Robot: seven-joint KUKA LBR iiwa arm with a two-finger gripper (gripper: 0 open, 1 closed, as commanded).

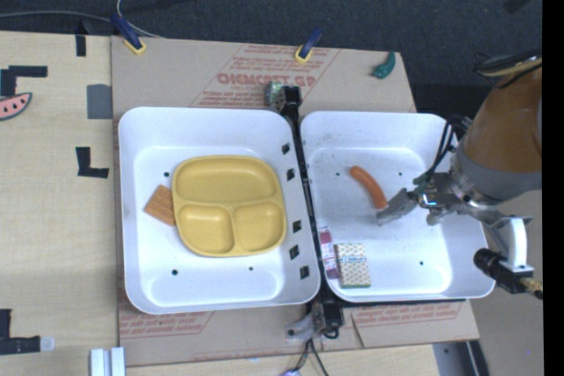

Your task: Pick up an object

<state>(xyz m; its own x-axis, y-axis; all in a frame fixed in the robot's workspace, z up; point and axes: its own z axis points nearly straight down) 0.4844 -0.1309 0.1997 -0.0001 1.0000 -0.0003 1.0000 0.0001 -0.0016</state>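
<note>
The gripper (394, 209) hangs low in the right bin (388, 126), its dark fingers reaching toward the orange sausage-shaped piece (367, 186). The tips lie just beside the piece's lower end, but I cannot tell how far apart they stand, and nothing shows between them. So the step in hand looks like the approach, with the pick not yet made.

Taking that orange piece as the landmark: it lies aslant on the bin floor, near the middle, apart from the walls. The next move, as I judge it, calls for the tips to straddle its narrow body squarely before closing — it is slim and rounded, so a glancing closure may roll it aside.

Below and left of the piece, near the bin's front corner, sits a small printed box (353, 264) with a pink packet (327, 258) touching its left side — well apart, no obstacle. Farther left, across the divider, the left bin (141, 145) bears a yellow sectioned plate (229, 204) with a brown wafer-like piece (160, 205) tucked at its left edge. Nothing crowds the approach.
</note>
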